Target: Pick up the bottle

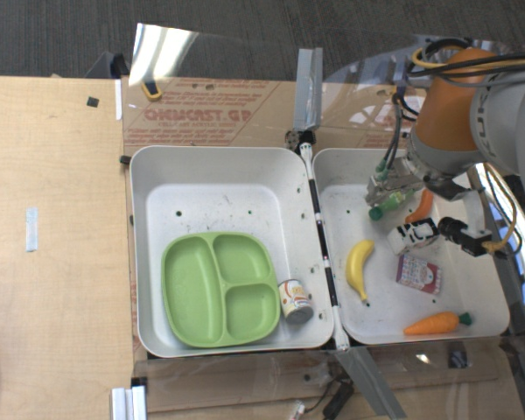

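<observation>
The bottle (388, 206) is small and green. It lies in the right bin (490, 318) near its far left part, with its cap end pointing to the lower left. My gripper (385, 189) hangs directly over it, low in the bin, and its tip meets the bottle's upper end. The gripper body hides part of the bottle, so I cannot see any grip on it.
An orange carrot (423, 203) lies just right of the bottle. A banana (360, 268), a pink packet (417, 272) and a second carrot (435, 324) lie nearer the front. The left bin (144, 234) holds a green divided plate (220, 287) and a small can (295, 299).
</observation>
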You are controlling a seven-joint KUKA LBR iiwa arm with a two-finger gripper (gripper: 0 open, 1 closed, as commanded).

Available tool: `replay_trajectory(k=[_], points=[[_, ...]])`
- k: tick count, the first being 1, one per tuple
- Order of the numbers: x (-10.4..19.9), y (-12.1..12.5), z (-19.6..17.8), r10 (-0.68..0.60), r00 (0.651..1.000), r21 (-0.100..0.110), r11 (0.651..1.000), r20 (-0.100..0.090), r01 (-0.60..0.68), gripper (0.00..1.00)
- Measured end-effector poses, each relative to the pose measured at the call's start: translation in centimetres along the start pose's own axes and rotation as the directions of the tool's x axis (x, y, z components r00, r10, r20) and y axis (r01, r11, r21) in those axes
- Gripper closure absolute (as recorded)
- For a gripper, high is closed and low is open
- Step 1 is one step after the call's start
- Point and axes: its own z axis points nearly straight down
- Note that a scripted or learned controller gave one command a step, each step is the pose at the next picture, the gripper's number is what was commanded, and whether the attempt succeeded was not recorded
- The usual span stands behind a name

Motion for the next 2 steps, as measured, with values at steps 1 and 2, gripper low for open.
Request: replay_trajectory(k=[1, 2], points=[[8.3, 1.0, -16.6, 0.155, 0.988, 0.029, 0.988, -0.005, -0.155, 1.00], [22.1, 4.0, -11.7, 0.005, 1.000, 0.030, 1.000, -0.011, -0.004, 1.00]])
